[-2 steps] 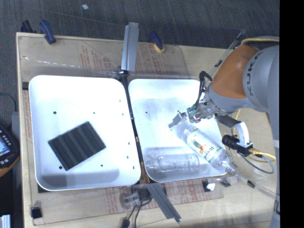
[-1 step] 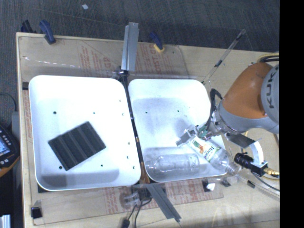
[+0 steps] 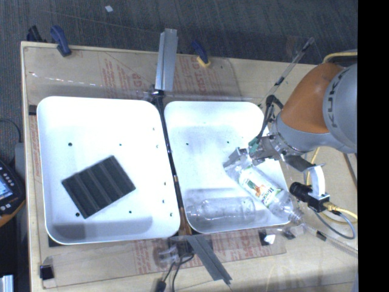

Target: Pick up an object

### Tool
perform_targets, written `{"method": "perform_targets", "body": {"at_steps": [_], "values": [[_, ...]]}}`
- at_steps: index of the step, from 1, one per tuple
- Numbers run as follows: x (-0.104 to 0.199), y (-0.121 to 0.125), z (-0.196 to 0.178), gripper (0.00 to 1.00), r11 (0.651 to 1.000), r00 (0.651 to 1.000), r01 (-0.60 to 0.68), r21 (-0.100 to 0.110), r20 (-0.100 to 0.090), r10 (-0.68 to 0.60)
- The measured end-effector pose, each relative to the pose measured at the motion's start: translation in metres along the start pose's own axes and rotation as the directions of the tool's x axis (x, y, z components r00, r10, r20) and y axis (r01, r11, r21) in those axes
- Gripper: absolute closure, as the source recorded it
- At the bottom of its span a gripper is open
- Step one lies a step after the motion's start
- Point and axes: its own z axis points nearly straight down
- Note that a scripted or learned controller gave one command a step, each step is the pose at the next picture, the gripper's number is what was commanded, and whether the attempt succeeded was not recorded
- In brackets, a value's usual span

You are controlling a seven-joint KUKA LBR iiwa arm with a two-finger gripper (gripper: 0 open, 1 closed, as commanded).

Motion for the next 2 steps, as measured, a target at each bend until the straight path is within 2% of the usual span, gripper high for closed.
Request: {"method": "perform_targets", "body": {"at_steps": [1, 2], "values": [[-0.003, 0.032, 0.078, 0.0, 1.0, 1.0, -0.013, 0.002, -0.002, 0.013], [0.028, 0.048, 0.086, 0.0, 0.999, 0.999, 0.034, 0.002, -0.004, -0.034]]}}
